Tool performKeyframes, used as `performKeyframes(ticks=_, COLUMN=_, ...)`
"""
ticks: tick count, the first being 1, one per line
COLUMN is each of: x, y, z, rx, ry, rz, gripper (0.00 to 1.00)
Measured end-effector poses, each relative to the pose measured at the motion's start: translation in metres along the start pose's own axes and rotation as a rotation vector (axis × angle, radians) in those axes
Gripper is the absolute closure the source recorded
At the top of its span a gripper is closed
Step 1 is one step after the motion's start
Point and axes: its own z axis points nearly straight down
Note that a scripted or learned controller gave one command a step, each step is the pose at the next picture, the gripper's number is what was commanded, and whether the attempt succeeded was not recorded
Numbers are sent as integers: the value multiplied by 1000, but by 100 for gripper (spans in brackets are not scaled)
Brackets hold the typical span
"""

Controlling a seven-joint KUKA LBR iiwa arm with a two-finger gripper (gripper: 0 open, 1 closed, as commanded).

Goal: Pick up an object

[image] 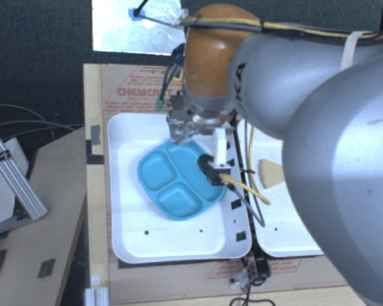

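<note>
A blue divided plate point(172, 180) with three compartments lies in the left white bin point(131, 234), tilted toward the bin's right wall. My gripper point(180, 136) hangs at the plate's far edge, just above or touching its rim. The arm's orange band and grey body hide the gripper's own shape. A tan, wedge-shaped object point(271, 173) lies in the right bin point(287, 244), partly covered by the arm.
The two bins sit side by side on a cardboard sheet point(131, 88). A divider with black clips point(241, 236) runs between them. The arm covers most of the right bin. A metal frame point(13, 177) stands off the bench to the left.
</note>
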Motion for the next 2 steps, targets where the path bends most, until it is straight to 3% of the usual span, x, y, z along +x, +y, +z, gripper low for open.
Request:
performKeyframes(ticks=1, x=-61, y=-64, z=1, rx=9, ry=-1, rz=2, gripper=100)
performKeyframes(ticks=2, x=-82, y=-107, z=-137, rx=-12, ry=6, rz=-5, gripper=100)
